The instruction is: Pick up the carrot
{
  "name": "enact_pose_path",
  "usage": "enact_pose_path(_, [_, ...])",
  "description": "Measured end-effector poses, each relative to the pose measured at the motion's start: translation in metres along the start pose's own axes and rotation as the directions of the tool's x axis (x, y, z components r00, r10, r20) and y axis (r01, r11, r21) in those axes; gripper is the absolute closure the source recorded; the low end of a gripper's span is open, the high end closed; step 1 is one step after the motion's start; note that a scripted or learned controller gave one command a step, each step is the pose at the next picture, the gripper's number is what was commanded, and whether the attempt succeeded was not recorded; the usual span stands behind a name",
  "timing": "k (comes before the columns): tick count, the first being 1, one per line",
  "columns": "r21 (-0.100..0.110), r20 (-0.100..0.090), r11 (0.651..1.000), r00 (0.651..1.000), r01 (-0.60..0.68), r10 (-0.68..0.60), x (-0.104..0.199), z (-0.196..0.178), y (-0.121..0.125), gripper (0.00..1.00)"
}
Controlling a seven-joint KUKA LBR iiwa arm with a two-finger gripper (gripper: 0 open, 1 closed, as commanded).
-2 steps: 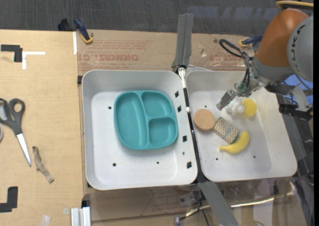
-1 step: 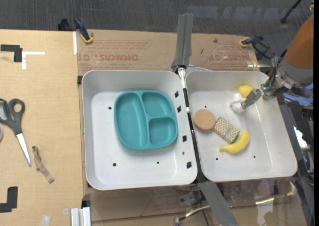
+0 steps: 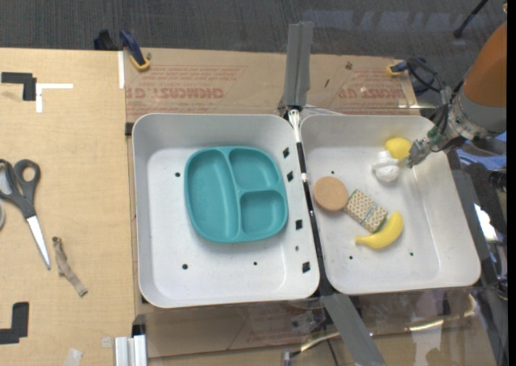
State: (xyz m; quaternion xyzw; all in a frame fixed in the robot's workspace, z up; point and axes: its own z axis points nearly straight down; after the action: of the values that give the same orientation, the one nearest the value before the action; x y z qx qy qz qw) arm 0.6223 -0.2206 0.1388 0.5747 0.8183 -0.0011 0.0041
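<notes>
From my station I saw the arm (image 3: 487,82) coming in at the view's 3 o'clock, its orange band at the edge of the picture. The gripper (image 3: 419,151) hung low over the right bin (image 3: 451,269), toward that bin's 1 o'clock corner. It sat just beside a rounded yellow piece (image 3: 397,147), on that piece's 3 o'clock side. I could not tell whether the pincer was wide or narrow, and nothing could be made out within it.

At the yellow piece's 7 o'clock lay a small white lump (image 3: 386,171), close against it. Toward the bin's 9 o'clock side rested a round tan disc (image 3: 330,193). A patterned packet (image 3: 367,210) lay slantwise just at its 4 o'clock. A banana (image 3: 382,232) curved at the packet's 5 o'clock, touching it or nearly so. As for the carrot, I could not tell which of these pieces it was, so I could not fix its place.

The left bin (image 3: 153,227) held a teal divided plate (image 3: 237,193) lying flat near its middle. The two bins stood edge to edge. Out on the wooden bench at the view's 9 o'clock, a pair of scissors (image 3: 25,199) lay well apart from both bins.
</notes>
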Motion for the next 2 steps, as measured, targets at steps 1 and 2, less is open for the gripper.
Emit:
enact_pose_path(1, [-0.001, -0.002, 0.967, 0.967, 0.256, -0.256, -0.009, -0.14, 0.022, 1.0])
enact_pose_path(2, [-0.003, -0.005, 0.823, 0.823, 0.568, -0.568, 0.014, -0.172, -0.048, 1.0])
